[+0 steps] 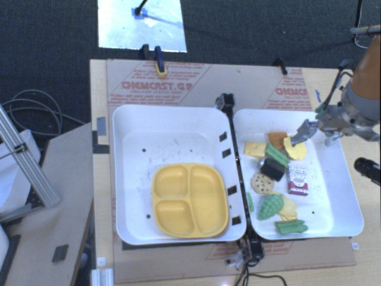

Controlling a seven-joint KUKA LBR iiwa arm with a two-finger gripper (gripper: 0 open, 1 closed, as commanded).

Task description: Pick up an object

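Judging by your view, nothing is lifted yet — the gripper (300, 134) hovers over the right bin (342, 177), just above the toy pile (278, 177); the lift remains.

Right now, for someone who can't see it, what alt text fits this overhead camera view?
A robot arm's claw hovers over the right white bin of toy food, including a cookie and green vegetables. The left white bin holds a yellow divided tray.
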